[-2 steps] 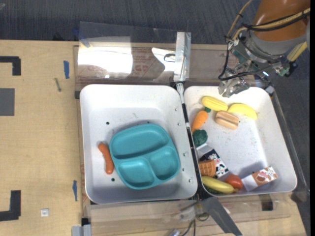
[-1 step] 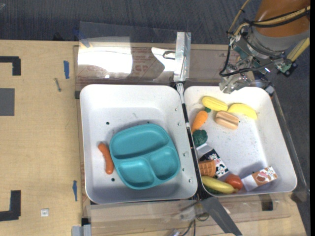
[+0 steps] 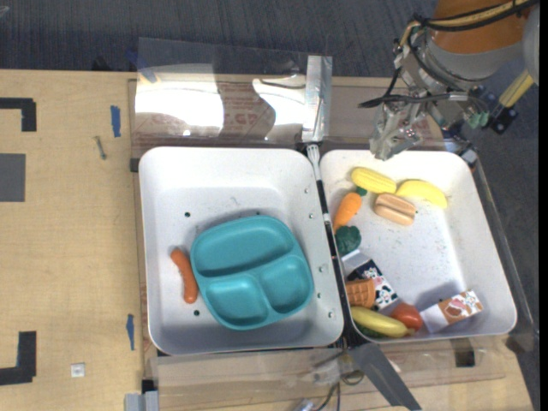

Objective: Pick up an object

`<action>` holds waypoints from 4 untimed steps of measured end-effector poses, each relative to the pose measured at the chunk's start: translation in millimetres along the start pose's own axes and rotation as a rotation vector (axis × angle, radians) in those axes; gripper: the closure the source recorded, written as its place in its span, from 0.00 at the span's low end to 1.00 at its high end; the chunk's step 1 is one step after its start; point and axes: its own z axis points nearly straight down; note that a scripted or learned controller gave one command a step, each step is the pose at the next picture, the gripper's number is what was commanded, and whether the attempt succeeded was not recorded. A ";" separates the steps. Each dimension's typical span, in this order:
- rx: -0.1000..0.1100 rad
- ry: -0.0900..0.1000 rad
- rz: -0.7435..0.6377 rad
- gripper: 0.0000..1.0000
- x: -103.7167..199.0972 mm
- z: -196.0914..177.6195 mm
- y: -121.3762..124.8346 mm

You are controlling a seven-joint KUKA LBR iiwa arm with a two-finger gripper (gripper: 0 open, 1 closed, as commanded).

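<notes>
- Nearest the camera, a banana (image 3: 378,322) and a small carton (image 3: 461,307) lie at the bin's (image 3: 488,229) front edge, well apart from the gripper (image 3: 392,140).
- Whether the gripper is spread or pressed together I cannot tell; nothing shows in it.
- Just below it, toward the camera, lies a yellow toy (image 3: 373,179), long axis nearly across the view, so it seems the closest thing to pick.

We see two shallow white plastic bins (image 3: 163,178) with a smooth, slightly glossy finish, a matt teal plastic divided tray (image 3: 250,270), and a pale matt wooden bench (image 3: 60,247).
</notes>
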 end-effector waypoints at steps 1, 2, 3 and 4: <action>-0.005 0.008 -0.249 1.00 15.4 73.2 -29.9; 0.002 -0.005 -0.248 1.00 11.8 57.9 -30.1; 0.000 -0.001 -0.104 1.00 -9.4 12.6 21.6; -0.005 0.007 -0.351 1.00 38.9 64.2 0.3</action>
